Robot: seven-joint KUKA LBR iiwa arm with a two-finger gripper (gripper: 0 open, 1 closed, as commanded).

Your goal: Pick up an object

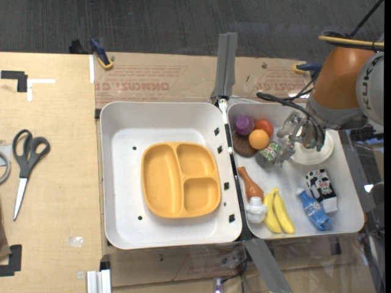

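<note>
My gripper (295,136) hangs low over the back of the right bin (351,182), below the arm's orange band. A green-and-grey can (270,154) lies tilted just to its lower left, touching or nearly touching it. A white bowl (314,151) sits right beside the gripper on the other side. Behind the can are a purple fruit (244,124), a red fruit (263,127), an orange (258,139) and a brown disc (244,146).
The front of the right bin holds a brown bottle with a white cap (252,194), two bananas (279,211), a cow-patterned carton (320,185) and a blue pouch (314,210). A yellow divided tray (181,179) lies in the left bin (116,182). Scissors (25,163) rest on the bench at left.
</note>
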